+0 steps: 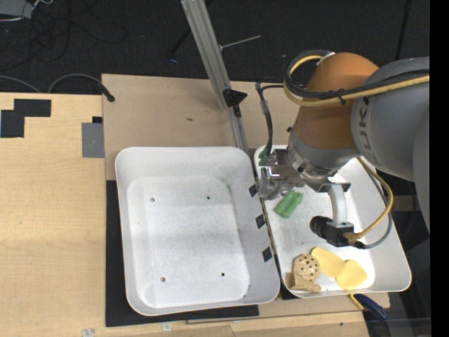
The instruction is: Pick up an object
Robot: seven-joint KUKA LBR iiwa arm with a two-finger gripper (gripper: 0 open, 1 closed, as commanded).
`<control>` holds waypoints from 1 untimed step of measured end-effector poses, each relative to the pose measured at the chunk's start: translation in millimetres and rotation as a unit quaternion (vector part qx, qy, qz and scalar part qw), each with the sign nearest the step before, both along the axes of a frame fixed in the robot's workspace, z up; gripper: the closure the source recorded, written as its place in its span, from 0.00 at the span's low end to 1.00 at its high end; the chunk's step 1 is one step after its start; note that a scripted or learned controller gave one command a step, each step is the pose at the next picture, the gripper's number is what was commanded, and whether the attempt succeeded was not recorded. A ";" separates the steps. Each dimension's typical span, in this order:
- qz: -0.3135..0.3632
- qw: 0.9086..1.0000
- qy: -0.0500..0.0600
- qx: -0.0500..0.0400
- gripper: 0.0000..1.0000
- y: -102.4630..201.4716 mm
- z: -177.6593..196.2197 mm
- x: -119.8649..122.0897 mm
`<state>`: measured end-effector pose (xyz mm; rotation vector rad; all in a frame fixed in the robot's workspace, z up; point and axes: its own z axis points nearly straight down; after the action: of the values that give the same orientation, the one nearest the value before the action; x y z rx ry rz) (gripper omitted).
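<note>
My gripper (272,182) hangs low over the left part of the right bin (382,269), under the grey arm and its orange band. A green block (288,203) lies just below and to the right of the gripper, close to its tip; I cannot tell whether they touch. Near the bin's front lie a yellow soft object (342,267) and a tan perforated piece (304,269). Nothing shows between the fingers.
The left bin (133,167) sits beside the right one, with black clips along their shared wall. A slanted metal rail (210,55) rises behind the bins. A black cable end (330,230) hangs from the arm over the right bin.
</note>
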<state>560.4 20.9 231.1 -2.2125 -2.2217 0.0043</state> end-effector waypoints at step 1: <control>0.000 1.000 0.000 0.000 1.00 48.6 2.7 -7.1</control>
<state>553.3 69.4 233.8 -2.2130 -2.2221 0.0035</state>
